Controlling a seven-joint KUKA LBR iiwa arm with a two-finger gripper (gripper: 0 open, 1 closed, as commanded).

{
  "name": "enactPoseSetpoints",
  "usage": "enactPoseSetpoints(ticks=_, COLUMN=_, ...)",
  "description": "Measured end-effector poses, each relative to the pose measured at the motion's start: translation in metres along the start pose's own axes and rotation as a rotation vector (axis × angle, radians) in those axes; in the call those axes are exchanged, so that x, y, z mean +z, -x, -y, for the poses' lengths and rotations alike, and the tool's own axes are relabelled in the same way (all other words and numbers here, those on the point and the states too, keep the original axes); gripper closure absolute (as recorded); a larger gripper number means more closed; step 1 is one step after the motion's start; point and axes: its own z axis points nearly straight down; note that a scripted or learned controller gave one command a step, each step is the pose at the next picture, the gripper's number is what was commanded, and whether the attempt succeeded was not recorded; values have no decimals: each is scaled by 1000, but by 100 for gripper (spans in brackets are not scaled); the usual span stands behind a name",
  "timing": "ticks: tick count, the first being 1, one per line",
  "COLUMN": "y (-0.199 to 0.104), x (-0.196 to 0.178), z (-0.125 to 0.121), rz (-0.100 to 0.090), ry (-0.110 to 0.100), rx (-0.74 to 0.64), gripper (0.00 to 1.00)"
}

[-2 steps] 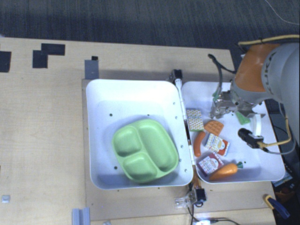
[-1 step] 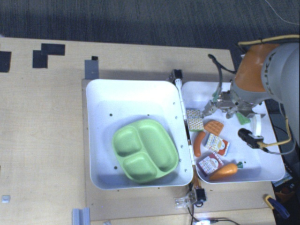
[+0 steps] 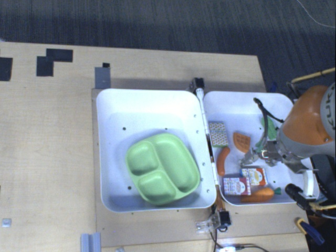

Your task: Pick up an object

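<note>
Camera view: grey two-finger gripper (image 3: 255, 158) hovers low over right white bin (image 3: 231, 101), near its front edge; finger state cannot be told. Below it lies a small white printed carton (image 3: 253, 176), beside an orange plastic carrot (image 3: 258, 195). Carton looks light, stiff, boxy; grip across flat sides. Green divided plastic tray (image 3: 163, 168) sits in left white bin (image 3: 136, 104).

Pale wood-look table (image 3: 47, 140), matt and faintly grained. Two white bins, smooth plastic: the left bin (image 3: 113, 114) has a soft sheen, and so does the right bin (image 3: 231, 106). In the left one a green divided plate (image 3: 163, 168), smooth plastic, satiny. By the right bin's near edge, a small printed carton (image 3: 234, 185), glossy, and an orange carrot (image 3: 258, 195), shiny like plastic. The arm's orange band (image 3: 310, 121) looks smooth and matt.
</note>
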Motion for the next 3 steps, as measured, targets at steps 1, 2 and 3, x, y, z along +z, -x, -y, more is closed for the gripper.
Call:
enactPoseSetpoints(ticks=1, y=0, x=-11, z=-3, rz=1, ry=7, rx=-1, gripper=100)
enactPoseSetpoints(ticks=2, y=62, x=-39, z=-25, rz=0, ry=-2, rx=0, gripper=100)
enactPoseSetpoints(ticks=3, y=61, x=-38, z=-25, rz=-2, ry=-3, rx=-1, gripper=0)
